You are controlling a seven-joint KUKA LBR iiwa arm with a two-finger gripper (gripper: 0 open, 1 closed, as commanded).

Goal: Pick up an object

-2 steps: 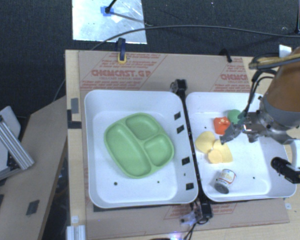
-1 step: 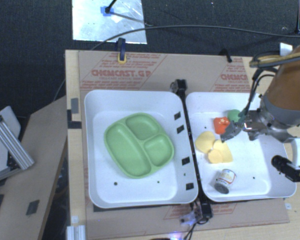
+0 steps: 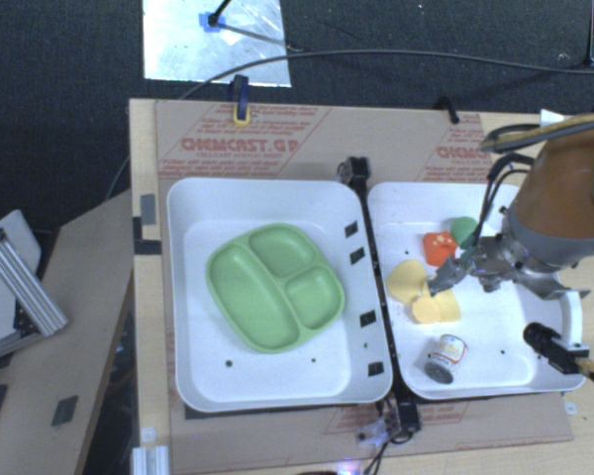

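Camera view: the fingers (image 3: pixel 445 281) hang low in the right bin (image 3: pixel 495 379), pointing toward its left side; how far apart they stand cannot be told, and nothing shows between them. Their tips sit at the gap between two yellow pieces, one (image 3: pixel 407 279) just left, the other (image 3: pixel 437 310) just below, both close enough that touching cannot be ruled out. An orange piece (image 3: pixel 438 247) lies just above, a green piece (image 3: pixel 462 229) beyond it. A small jar (image 3: pixel 444 355) lies farther below. The left bin (image 3: pixel 193 384), on the worktop (image 3: pixel 277 132), holds a green tray (image 3: pixel 274 286).
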